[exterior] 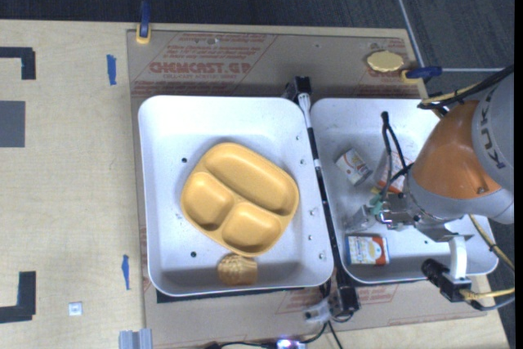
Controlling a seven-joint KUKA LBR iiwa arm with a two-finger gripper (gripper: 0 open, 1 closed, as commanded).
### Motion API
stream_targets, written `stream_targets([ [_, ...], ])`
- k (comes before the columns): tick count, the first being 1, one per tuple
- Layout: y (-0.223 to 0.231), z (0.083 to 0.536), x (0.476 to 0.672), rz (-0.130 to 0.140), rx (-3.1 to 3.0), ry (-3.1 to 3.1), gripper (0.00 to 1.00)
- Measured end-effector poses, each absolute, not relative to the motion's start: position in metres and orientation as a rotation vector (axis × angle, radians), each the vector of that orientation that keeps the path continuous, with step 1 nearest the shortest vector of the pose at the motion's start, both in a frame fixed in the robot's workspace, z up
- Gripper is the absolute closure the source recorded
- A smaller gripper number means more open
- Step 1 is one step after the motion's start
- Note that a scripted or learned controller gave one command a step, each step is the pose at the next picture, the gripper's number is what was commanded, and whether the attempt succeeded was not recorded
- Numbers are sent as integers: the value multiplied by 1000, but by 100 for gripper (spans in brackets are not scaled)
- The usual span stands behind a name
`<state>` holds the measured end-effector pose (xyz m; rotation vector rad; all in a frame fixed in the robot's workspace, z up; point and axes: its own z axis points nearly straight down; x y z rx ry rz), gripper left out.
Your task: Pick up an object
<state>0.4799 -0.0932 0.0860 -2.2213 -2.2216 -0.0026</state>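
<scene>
Pincer at the end of the grey arm sits low in the right white bin, over the bin's middle; whether it is wide or narrow cannot be told, since the wrist and cables cover it. Nothing can be seen held in it.

Both bins rest side by side on a brown cardboard sheet laid on the pale wooden tabletop. The left white bin holds the largest item, a yellow plastic tray with three rounded compartments, lying at a slant across the bin's centre. Just beside the tray's near edge, against the bin's front wall, lies a small tan woven ball.

The arm enters from the right, its orange band bulging above the wrist, the wrist angled down and leftward into the right bin. Black cables loop up from the wrist.

In the right bin, a small carton with an orange and white label lies flat near the front wall, just below the pincer. A smaller white packet with a dark and orange mark lies toward the bin's rear left, apart from the pincer.

On the cardboard behind the right bin sits a round gold disc. Blue tape marks dot the tabletop at left.
</scene>
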Motion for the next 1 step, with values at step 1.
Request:
stream_targets([
  [1,-94,97,482,-8,-2227,-2226,100],
])
